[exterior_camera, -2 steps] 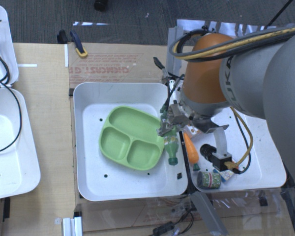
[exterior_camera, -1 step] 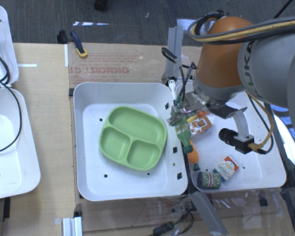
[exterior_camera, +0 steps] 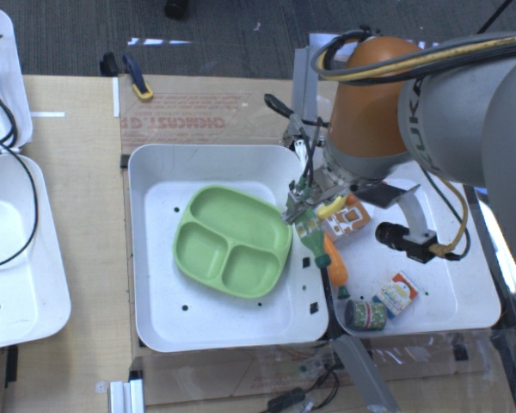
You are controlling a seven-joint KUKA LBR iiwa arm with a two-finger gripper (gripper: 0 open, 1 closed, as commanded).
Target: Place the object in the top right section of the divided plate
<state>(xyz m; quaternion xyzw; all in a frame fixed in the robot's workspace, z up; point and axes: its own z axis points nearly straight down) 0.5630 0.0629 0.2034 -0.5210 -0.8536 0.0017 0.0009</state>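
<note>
Hand (exterior_camera: 303, 198) over pale green three-section plastic plate's (exterior_camera: 232, 241) right rim | grip: cannot tell | advice: centre over top right section before lowering.

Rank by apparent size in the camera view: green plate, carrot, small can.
1. Green plate, by far the largest.
2. Carrot.
3. Small can.
The carrot and can look close, and the carrot is partly hidden.
</note>
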